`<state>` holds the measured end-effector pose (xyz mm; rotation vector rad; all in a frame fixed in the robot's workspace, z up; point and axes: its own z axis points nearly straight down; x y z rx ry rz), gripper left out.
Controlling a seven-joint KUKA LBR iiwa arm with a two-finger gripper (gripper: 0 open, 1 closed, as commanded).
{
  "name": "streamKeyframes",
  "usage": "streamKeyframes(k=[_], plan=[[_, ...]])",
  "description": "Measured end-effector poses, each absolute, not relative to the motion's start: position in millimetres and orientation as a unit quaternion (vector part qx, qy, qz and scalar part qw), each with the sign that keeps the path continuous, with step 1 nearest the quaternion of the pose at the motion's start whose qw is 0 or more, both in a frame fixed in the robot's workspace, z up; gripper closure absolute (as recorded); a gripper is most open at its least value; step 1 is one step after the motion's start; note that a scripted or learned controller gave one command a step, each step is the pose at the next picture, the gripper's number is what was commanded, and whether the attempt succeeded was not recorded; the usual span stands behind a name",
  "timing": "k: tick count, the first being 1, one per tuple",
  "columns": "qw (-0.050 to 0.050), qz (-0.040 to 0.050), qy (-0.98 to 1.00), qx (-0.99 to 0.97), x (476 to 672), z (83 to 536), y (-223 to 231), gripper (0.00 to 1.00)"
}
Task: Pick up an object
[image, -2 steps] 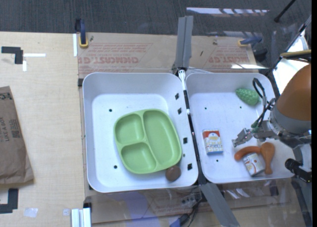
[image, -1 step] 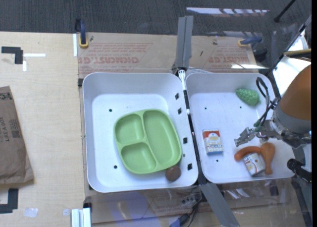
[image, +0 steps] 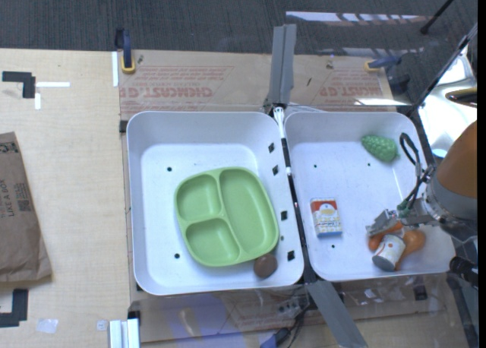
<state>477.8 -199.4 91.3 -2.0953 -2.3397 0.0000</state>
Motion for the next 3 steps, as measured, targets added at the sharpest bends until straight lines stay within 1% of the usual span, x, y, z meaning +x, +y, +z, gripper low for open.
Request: streamKeyframes(k=[1, 2, 3], plan=[[-0.001, -0.0006, -0.744, -0.669, 478.8, 100, -200, 1.00], [0.000, 0.0014, -0.682, -0.731, 547.0, 209, -151, 1.00], [0.000, 0.0015, -0.698, -0.716, 652.8, 209, -126, 1.00]])
